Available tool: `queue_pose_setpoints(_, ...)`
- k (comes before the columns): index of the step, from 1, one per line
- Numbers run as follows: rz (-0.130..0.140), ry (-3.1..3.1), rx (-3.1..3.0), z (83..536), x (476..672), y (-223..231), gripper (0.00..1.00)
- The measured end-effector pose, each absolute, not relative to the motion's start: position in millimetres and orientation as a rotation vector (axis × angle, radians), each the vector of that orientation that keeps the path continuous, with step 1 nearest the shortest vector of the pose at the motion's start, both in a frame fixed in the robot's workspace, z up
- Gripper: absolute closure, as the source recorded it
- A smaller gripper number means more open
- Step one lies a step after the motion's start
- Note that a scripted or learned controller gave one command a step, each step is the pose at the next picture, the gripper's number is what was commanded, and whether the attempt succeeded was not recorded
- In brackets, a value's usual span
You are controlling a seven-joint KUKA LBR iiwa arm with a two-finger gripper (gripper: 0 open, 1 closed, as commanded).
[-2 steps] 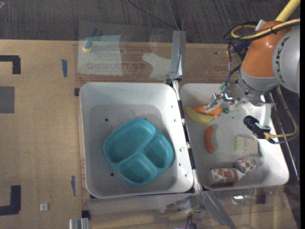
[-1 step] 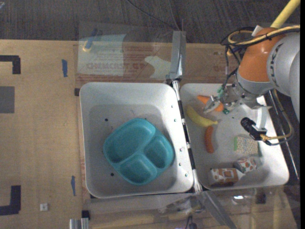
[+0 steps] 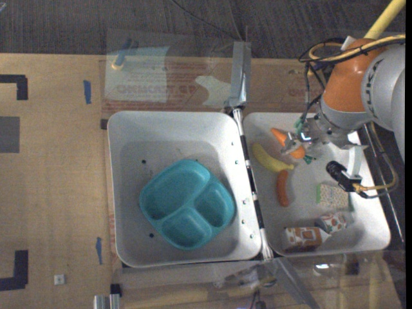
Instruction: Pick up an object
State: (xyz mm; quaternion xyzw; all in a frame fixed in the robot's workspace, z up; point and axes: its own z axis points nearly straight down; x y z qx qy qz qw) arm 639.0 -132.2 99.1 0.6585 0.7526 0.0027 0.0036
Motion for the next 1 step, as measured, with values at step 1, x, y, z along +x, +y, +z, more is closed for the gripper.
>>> queue_pose_setpoints(1, 0.004, 2.495, 1.9, 189.6, 668.1, -122.2, 1.0)
